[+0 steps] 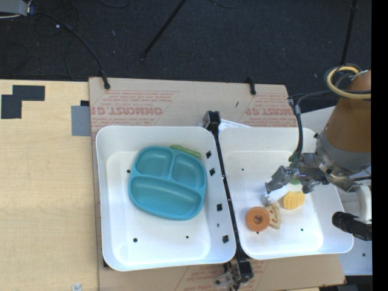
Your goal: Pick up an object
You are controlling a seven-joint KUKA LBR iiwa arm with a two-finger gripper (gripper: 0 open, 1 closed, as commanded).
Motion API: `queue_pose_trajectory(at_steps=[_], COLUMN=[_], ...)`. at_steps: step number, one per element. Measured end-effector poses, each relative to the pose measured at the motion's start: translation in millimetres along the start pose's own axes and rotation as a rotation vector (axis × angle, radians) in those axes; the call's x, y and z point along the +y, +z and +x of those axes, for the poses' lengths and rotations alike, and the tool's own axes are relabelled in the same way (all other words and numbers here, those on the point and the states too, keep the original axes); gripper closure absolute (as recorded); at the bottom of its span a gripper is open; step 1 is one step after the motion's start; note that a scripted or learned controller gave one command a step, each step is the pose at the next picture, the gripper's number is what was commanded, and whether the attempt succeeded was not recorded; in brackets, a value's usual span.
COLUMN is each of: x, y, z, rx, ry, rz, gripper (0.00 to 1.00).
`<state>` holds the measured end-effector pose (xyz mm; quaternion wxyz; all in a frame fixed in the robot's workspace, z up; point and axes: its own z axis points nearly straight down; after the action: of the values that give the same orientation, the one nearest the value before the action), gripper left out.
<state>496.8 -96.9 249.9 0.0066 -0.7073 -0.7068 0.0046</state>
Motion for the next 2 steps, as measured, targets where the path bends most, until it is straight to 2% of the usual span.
queue_pose_trajectory(at_steps=[1,2], x=[1,6], y=[-4,60], z=[0,5], rx=[-0.001,0.000], ry=[-0.002,-0.001], rz=[-0.008,-0.003], gripper=[0.00,0.00])
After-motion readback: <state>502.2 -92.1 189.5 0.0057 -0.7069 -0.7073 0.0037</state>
